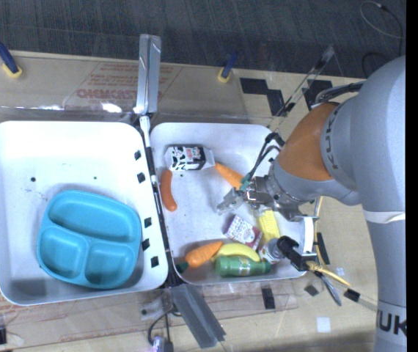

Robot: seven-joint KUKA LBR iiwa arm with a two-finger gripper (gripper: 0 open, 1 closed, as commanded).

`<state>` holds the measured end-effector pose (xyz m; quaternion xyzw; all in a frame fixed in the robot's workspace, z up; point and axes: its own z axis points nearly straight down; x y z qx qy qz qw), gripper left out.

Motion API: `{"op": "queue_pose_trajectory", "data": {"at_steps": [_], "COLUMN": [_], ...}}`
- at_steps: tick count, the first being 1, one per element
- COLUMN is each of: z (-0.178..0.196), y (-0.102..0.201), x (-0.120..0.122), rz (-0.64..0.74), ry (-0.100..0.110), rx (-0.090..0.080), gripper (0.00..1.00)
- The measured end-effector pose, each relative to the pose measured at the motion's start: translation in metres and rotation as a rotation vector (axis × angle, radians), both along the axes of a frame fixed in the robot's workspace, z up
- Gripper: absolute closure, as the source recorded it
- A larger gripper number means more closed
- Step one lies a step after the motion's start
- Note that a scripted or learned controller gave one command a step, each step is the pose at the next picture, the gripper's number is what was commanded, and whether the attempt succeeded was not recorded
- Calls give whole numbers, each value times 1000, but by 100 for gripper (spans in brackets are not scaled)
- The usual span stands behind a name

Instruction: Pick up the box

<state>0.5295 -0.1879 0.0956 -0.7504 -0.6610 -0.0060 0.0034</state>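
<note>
Right bin [194, 134]: box [188, 158] white, black cow-patches, lying flat.

Left bin [4, 196]: tray [88, 238] at front. Right bin [194, 134]: carton [187, 157] at back left, sausage [168, 190] below it; box [242, 230] mid-bin; bottle [243, 266], banana [237, 251], carrot [203, 254] along front wall. Gripper [232, 199] just behind box.

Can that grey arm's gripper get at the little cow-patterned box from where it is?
Probably yes. The box lies on its own near the right bin's top edge, nothing on it, and the gripper hangs close by in that bin.
</note>
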Motion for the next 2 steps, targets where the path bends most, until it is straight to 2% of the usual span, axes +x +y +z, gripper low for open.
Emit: {"op": "queue_pose_trajectory", "data": {"at_steps": [1, 2], "z": [8, 47], "y": [-3, 48], "x": [-2, 10], "rz": [1, 252], "ry": [4, 4], "rx": [-4, -13], "gripper": [100, 100]}}
